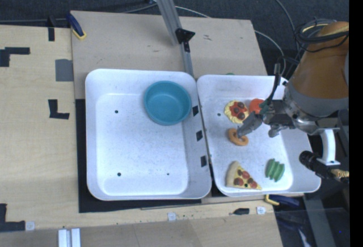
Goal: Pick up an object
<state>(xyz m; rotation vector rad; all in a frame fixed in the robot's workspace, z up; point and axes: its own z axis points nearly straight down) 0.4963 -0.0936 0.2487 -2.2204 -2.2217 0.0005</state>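
Note:
In the right bin (218, 90) lie a round toy pizza (235, 110), a small orange ring (238, 139), a pizza slice (241, 176) and a green pepper-like piece (275, 169). A red piece (256, 105) pokes out beside the wrist. My gripper (257, 132) hangs low over the middle of this bin, open. One finger (248, 125) slants down-left and ends just above the orange ring; the other sits to the right. Nothing is between them.
A blue bowl (167, 102) stands at the back right of the left bin (113, 166). A grey pole (170, 11) slants in from the top towards the seam between the bins. The arm's bulky body (320, 81) covers the right bin's right side.

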